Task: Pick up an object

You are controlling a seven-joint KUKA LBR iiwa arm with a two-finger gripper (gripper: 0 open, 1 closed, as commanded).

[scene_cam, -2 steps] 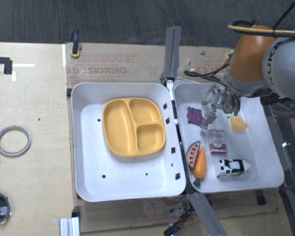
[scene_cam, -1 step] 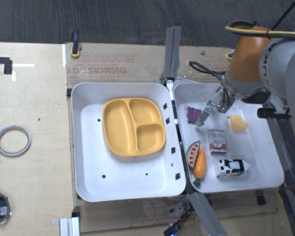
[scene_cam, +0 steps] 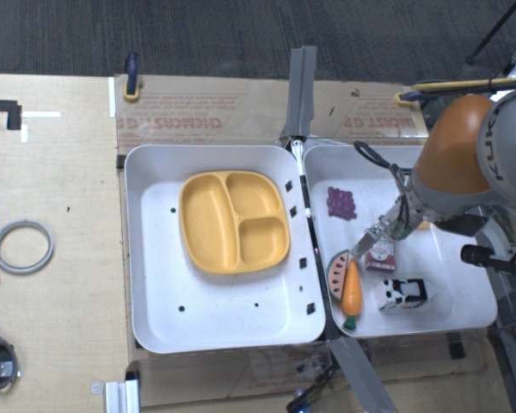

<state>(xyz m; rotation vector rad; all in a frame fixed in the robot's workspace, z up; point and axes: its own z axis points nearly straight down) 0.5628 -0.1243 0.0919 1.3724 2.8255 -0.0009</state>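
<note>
Two shallow white bins sit side by side on the bench. The left bin point(scene_cam: 155, 317) holds one thing, a yellow divided plate point(scene_cam: 235, 220), lying flat and slightly above the bin's middle. The right bin point(scene_cam: 464, 317) holds the small items, so the pick is most likely meant there.

The arm point(scene_cam: 460, 157) reaches in from the right and slants down over the right bin. Its gripper point(scene_cam: 374, 241) hangs low near the bin's middle, tips pointing down and to the left. How wide it is set cannot be told: the tips overlap the clutter beneath and no gap reads clearly. Nothing is seen between them, so no hold is recorded.

Contents of the right bin: a purple bunch of grapes point(scene_cam: 341, 202) near the upper left, apart from the rest. A watermelon slice point(scene_cam: 336, 274) rests against the left wall, with a carrot point(scene_cam: 352, 289) touching it. A small pinkish box point(scene_cam: 381, 257) lies just under the gripper tips and looks the likeliest target. A black-and-white toy point(scene_cam: 402, 293) lies just below it.

Judgement: the approach is under way and no item is lifted.
</note>
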